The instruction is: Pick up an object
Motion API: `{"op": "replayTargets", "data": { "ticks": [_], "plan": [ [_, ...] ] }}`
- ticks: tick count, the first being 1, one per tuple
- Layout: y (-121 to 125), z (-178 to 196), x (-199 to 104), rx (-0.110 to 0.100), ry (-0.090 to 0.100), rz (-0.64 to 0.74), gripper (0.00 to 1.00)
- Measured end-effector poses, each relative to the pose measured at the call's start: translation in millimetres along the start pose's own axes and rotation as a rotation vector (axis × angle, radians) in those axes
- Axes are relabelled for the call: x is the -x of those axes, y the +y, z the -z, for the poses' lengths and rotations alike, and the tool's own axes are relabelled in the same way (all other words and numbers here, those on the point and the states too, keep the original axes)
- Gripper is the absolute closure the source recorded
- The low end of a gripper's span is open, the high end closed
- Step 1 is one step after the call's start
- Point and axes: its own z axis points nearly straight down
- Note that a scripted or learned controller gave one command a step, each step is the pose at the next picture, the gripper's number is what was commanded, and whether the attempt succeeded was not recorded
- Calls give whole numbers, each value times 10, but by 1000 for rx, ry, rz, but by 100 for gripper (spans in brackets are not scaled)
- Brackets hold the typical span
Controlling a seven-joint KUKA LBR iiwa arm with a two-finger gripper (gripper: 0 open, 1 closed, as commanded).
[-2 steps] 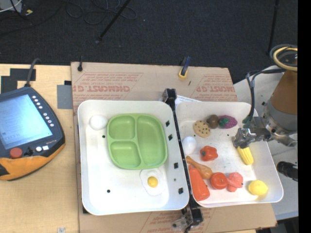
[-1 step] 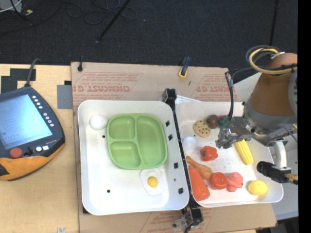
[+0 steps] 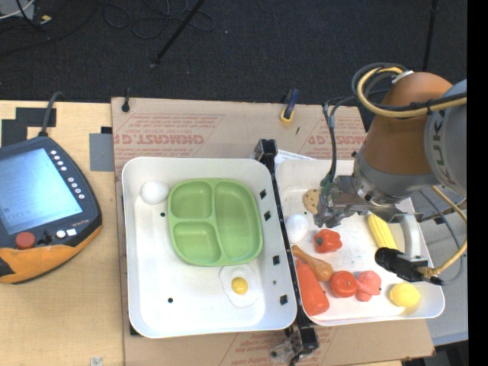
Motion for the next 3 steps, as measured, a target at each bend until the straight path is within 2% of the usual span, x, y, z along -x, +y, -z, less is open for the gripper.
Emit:
{"op": "replayTargets", "data": {
  "ticks": [1,2,3],
  "plan": [
    [26,58,-565,-2,0,0,100],
    [94,-153,-719,-5,-2,-5,100],
    [111,-128,-705,-3,-3,-4,100]
  ]
}}
